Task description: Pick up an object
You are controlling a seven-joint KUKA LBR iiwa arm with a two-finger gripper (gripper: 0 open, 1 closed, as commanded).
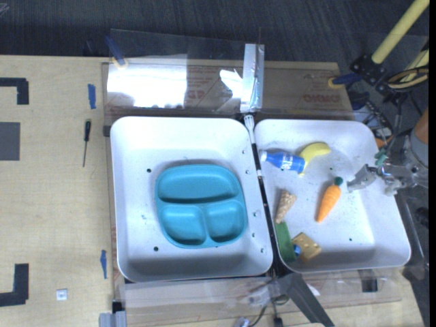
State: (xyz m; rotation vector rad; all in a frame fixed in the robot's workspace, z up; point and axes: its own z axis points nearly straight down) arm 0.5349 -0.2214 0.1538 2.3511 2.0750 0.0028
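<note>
Gripper (pixel 361 179) at right bin's (pixel 388 251) right rim, just beside carrot (pixel 328 201); blurred, arm cut off, can't tell its state.

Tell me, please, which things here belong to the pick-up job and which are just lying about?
For the job:
- tool, over the right bin
- carrot
- banana
- blue bottle
- green item
- tan block
- speckled piece

Lying about:
- blue divided tray in the left bin
- screwdriver on the bench
</note>
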